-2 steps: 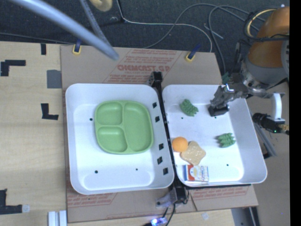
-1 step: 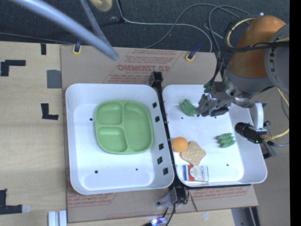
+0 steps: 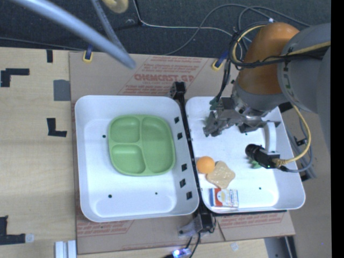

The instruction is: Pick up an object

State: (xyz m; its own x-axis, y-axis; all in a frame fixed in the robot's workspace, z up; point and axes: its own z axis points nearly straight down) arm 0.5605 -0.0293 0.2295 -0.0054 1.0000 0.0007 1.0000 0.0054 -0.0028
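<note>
My gripper point(image 3: 214, 127) hangs over the upper left part of the right bin point(image 3: 285, 198), its dark fingers pointing down-left. Nothing shows between them. An orange ball point(image 3: 204, 164) lies below the gripper near the bin's left wall. A tan piece shaped like a bread slice point(image 3: 221, 174) touches the ball's lower right side. A small flat packet with red, white and blue print point(image 3: 223, 198) lies at the bin's front edge.
The left bin point(image 3: 91, 198) holds a green divided plate point(image 3: 142, 145) with three compartments. A black divider with clips point(image 3: 185, 155) runs between the bins. Bare white floor lies in the right bin's lower right part.
</note>
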